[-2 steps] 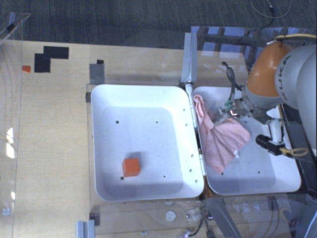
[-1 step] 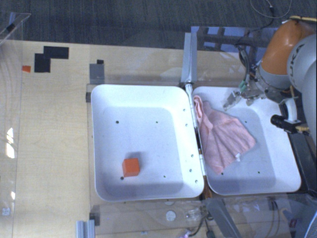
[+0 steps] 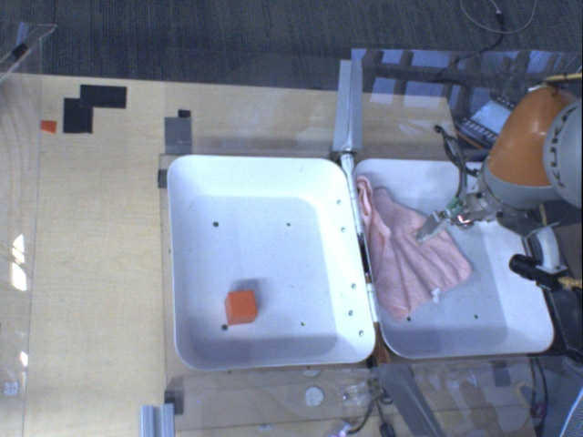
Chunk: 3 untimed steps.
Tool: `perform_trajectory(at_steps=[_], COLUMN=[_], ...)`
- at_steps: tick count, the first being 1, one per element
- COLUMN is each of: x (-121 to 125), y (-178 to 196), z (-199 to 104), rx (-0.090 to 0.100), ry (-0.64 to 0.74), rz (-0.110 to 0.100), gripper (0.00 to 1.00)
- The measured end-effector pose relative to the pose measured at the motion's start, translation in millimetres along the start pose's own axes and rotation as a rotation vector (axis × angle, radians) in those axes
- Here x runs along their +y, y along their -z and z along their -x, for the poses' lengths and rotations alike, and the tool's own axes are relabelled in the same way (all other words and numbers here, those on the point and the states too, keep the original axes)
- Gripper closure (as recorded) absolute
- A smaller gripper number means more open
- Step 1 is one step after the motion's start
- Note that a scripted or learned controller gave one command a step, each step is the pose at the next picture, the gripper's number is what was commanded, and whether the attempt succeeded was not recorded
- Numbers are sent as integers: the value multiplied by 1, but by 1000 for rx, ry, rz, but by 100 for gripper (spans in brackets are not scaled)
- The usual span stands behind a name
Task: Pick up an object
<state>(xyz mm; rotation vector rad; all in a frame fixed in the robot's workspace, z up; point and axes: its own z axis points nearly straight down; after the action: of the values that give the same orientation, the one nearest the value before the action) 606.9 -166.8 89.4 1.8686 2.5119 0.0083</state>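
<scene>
Where the pink cloth is spread in the right bin, the claw is seen at its upper edge; its opening cannot be told. An orange block is left in the left bin.

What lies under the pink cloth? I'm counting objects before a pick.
The cloth lies on the right bin's floor, along its left wall. Bare white floor shows around it. Anything beneath it is covered, so I cannot tell.

Small orange block low in left bin, crumpled pink cloth along right bin's left side
</scene>
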Motion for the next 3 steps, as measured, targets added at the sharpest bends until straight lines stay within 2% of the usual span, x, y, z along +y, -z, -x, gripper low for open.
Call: perform_trajectory(at_steps=[1, 2, 3], x=[26, -42, 3], y=[0, 2, 1], z=[-51, -53, -79], rx=[1, -1, 0], ry=[86, 72, 71], rz=[2, 2, 4], gripper=[0, 0, 0])
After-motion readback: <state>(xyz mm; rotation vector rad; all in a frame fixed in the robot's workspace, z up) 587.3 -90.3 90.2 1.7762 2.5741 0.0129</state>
